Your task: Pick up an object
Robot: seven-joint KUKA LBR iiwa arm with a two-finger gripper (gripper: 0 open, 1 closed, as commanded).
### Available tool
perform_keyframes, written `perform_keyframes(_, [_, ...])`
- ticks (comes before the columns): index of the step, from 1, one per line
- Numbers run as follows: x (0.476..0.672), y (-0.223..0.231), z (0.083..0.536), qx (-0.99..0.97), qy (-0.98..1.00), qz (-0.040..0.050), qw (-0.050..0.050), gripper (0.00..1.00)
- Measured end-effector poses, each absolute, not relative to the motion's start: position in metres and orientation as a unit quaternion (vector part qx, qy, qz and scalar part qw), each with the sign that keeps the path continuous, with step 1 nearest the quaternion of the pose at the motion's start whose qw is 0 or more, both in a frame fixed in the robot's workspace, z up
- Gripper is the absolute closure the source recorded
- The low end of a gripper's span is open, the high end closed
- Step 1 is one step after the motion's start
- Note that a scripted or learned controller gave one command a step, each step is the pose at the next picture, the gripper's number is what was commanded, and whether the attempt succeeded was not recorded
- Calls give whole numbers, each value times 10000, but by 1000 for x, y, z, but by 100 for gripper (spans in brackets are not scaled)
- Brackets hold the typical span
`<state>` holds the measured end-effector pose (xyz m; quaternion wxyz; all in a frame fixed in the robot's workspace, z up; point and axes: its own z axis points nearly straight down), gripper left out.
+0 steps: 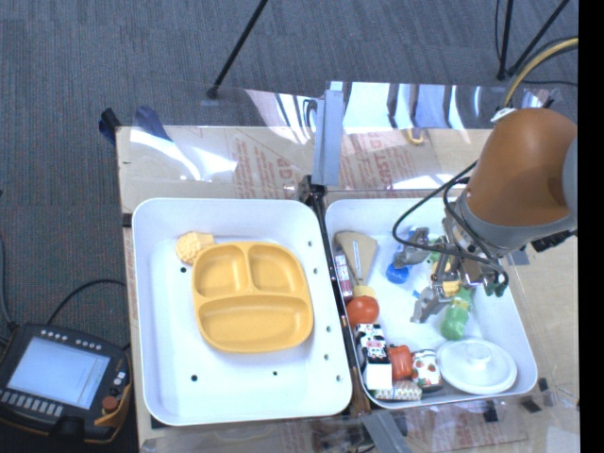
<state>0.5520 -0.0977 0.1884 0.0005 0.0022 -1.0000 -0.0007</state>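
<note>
Orange-banded grey arm reaching in from the right of the frame, wrist bent down over the right bin [525, 345]. Gripper [436, 295] low in the middle of that bin, among the clutter. Open or closed: cannot tell from this slant, and nothing plainly seen gripped.

Nearest candidate for the pick, by judgement: green object [456, 322], just below and right of the gripper, perhaps touching it, lying against the bin floor. Blue object [397, 274] just to the upper left of the gripper. Red ball [362, 309] further left, near the bin's left wall. White round dish [477, 364] in the lower right corner, well clear of the tool. Small toys packed along the lower edge, likely too crowded for a clean approach, hence probably the descent into the more open middle.

Left bin [151, 253] holding a yellow divided plate [253, 295] flat at centre, with a small yellow piece [193, 245] touching its upper left corner; both well apart from the arm.
</note>
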Motion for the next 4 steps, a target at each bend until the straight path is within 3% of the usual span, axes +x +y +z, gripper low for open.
perform_keyframes(1, [578,-103,98,-770,-9970,-10,38,0])
perform_keyframes(2, [607,-131,87,-729,-9973,-3,-1,0])
perform_keyframes(3, [612,-118,88,-287,-9996,-4,-15,0])
perform_keyframes(4, [638,-121,89,522,-9986,-1,-25,0])
